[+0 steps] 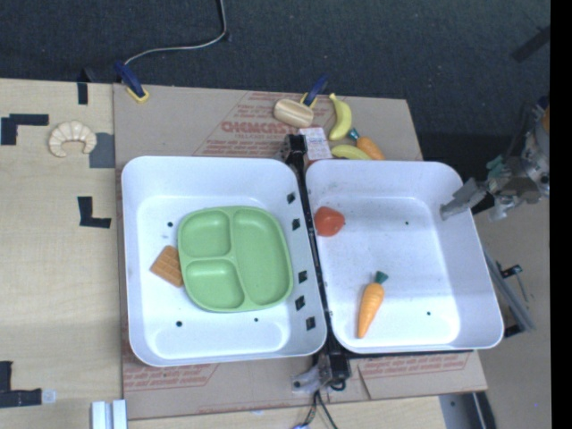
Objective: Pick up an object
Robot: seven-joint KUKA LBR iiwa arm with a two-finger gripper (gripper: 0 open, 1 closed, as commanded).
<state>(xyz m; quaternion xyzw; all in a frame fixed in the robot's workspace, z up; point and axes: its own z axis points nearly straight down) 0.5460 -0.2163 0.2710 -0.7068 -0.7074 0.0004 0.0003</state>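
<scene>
Nearest the lens: cable clump (323,384) at the front edge of the counter (54,284), at the seam between the two bins.

Right bin (465,324): toy carrot (370,304) lying near the front wall, green top pointing toward the back, tip toward the front. Small red-orange round toy, tomato-like (329,222), at the back left, close to the divider. Well apart from each other.

Left bin (147,329): green sectioned plate (236,258), three compartments, roughly centred. Tan flat wedge, cracker- or toast-like (168,264), tucked against the plate's left edge, partly under it.

Behind the bins on the cardboard sheet (223,128): bread roll (292,111), two bananas (340,120), small orange item (367,147) beside them, small printed box (315,141). Blue clamps (131,80) on the cardboard's back edge. Croissant (71,138) far left on the counter, near black tape marks.

Gripper (460,201) at the right bin's right rim, toward the back, above the wall; arm reaching in from the right. Nothing between the fingers visible; released or clenched — cannot tell, too small and blurred. Well apart from carrot and red toy.
</scene>
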